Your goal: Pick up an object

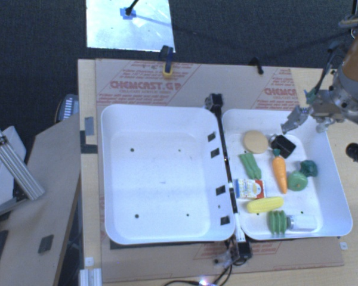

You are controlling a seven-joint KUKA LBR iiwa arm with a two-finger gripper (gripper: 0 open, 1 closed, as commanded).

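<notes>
Toys of moulded plastic lie crowded in the right-hand shallow white bin [337,186], while the gripper [303,119] of the grey arm hangs over that bin's upper edge, coming in from the right. Whether it is released or clenched I cannot tell from here; nothing shows in its grasp. Closest beneath it sits a small black block [283,144], just below and a little left of the tip, with a round tan biscuit-like disc [256,141] beside that. Touching the black block's lower side is one orange carrot [279,173], pointing down the bin. One long green pod [249,165] lies left of the carrot, one round green fruit [297,181] to its right, and one dark teal lump [309,168] just above the fruit. Lower down are one white, red and blue printed packet [249,188], one yellow corn cob [265,205] beneath it, one ridged green piece [277,222], and a pale clear item [303,222] touching it, too faint to name. That makes ten things, one of each. The left-hand white bin [161,171] sits alongside, joined by a black hinged divider [222,159].
</notes>
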